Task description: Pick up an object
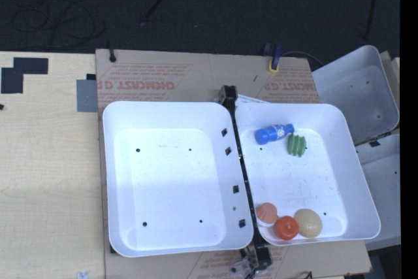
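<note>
Blue bottle (273,133), smooth plastic cylinder, lies on side in right bin (339,160), far part. Ribbed green piece (297,144) just beside bottle. Near bottle-opposite rim: glossy red ball (285,227), pale pink disc (266,212), dull beige lump (308,222), clustered. Left bin (163,121) shallow white plastic. Claw state: cannot tell. Judgement: pick not begun; all steps remain.

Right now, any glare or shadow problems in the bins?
Camera view: left bin has a bright washed-out patch on its floor; right bin is evenly lit, blue bottle and red ball read clearly; background above the bench is dark.
</note>
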You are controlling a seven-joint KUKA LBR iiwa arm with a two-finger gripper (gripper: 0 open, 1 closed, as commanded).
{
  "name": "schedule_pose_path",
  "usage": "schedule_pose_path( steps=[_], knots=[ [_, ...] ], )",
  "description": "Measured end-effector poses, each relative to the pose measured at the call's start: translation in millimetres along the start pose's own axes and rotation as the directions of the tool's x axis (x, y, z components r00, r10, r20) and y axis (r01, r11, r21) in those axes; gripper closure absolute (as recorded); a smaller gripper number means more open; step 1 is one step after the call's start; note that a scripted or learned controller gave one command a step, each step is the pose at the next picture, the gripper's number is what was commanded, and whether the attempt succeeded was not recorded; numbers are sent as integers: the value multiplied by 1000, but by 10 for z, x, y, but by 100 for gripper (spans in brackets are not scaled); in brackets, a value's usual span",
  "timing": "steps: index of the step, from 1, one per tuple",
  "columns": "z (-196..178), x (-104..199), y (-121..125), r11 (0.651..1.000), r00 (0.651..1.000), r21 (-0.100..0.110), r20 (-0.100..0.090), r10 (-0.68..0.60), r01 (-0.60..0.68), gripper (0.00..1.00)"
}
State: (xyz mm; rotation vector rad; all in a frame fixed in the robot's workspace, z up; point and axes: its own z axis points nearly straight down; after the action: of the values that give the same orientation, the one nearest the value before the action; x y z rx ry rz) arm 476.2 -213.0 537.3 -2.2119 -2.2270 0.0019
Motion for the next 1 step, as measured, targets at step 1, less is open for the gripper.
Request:
schedule_pose_path(
  steps=[1],
  knots=[
    [0,0,0,1000,1000,0,0,0,0,100]
  ],
)
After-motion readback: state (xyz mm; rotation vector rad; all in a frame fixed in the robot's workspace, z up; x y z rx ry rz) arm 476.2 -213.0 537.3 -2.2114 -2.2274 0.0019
